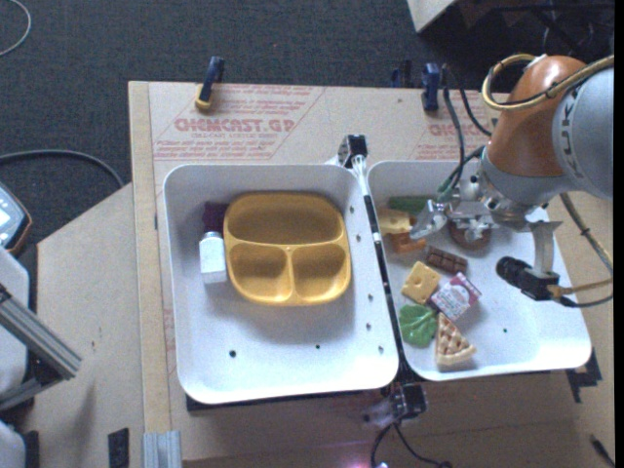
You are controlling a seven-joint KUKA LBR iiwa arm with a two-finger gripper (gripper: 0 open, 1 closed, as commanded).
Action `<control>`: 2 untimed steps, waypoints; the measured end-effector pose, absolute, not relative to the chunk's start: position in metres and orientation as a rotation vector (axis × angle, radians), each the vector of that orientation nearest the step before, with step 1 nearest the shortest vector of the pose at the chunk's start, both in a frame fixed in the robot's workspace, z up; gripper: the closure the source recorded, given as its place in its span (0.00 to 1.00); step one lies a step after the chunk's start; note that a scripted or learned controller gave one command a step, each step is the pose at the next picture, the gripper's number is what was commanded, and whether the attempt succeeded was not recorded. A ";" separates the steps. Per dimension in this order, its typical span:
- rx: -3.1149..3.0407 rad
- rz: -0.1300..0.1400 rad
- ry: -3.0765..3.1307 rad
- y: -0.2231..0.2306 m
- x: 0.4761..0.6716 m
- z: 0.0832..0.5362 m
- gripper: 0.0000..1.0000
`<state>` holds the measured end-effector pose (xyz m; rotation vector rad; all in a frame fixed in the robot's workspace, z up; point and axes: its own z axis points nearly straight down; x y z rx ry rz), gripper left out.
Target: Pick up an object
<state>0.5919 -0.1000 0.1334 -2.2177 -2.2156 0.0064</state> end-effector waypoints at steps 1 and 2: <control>-2.219 -0.009 -2.218 -0.098 0.594 0.087 0.00; -2.225 -0.018 -2.226 -0.098 0.597 0.102 1.00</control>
